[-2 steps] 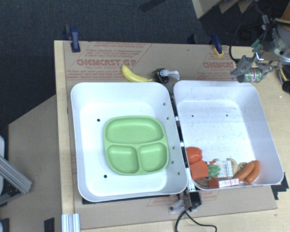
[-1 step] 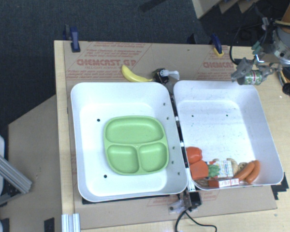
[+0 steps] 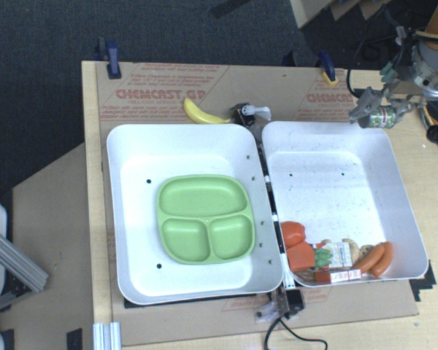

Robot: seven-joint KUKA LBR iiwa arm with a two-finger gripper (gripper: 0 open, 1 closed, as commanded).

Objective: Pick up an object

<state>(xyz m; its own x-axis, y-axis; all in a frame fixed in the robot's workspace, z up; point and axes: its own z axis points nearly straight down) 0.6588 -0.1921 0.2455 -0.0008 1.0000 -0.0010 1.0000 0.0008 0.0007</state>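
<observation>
Toys: a small heap (image 3: 328, 257) is seen in the near corner of the right bin (image 3: 394, 173), against its near wall.
Red piece: a blocky red toy (image 3: 298, 254) lies at the left of the heap, touching the green bit (image 3: 322, 257); it is judged light, stiff and smooth, so it should be taken across its flat sides.
Sausage: an orange one (image 3: 378, 258) lies at the right end, judged round and slippery.
Packet: a flat one (image 3: 341, 254) is judged hard to pinch.
Left bin: a green tray (image 3: 204, 218) is held in it.
Banana: it lies (image 3: 203, 114) on the surface (image 3: 292, 97) behind the bins.
End effector: it is seen (image 3: 372, 111) above the far right corner, well apart from the heap; whether it is apart or together cannot be told.
</observation>
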